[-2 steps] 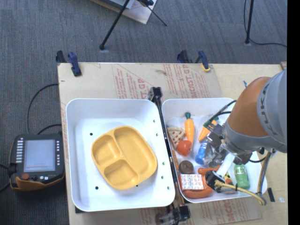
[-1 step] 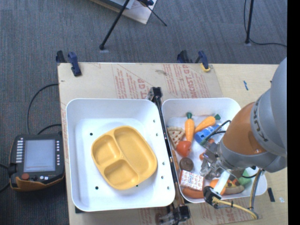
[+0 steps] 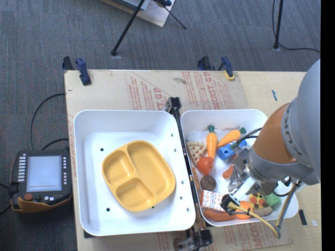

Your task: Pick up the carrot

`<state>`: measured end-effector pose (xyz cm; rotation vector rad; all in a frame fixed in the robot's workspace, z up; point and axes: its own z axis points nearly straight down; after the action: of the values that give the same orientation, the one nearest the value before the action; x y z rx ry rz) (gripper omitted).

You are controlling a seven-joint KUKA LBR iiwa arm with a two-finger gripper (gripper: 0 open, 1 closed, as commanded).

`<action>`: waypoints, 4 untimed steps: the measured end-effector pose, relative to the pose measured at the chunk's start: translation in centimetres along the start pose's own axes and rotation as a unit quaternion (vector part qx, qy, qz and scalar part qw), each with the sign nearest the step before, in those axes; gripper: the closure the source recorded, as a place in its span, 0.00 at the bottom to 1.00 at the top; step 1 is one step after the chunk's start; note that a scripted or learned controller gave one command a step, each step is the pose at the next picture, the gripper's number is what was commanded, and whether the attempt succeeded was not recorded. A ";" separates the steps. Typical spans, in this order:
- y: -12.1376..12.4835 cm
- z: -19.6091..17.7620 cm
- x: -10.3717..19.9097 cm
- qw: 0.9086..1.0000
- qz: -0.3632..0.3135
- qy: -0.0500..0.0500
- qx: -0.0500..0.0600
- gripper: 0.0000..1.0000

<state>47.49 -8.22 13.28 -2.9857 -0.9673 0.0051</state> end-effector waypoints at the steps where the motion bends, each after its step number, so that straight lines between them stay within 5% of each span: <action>1: -0.1 -0.9 0.0 1.000 -0.001 -0.001 0.002 1.00; 2: 0.8 4.2 -0.2 0.999 -0.048 0.004 -0.003 1.00; 3: 0.3 4.6 -0.2 0.997 0.073 0.001 0.000 1.00; 4: 0.5 3.7 -0.5 0.996 0.093 -0.002 0.001 1.00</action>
<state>47.42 -8.92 9.62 -3.0615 -0.6849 0.0121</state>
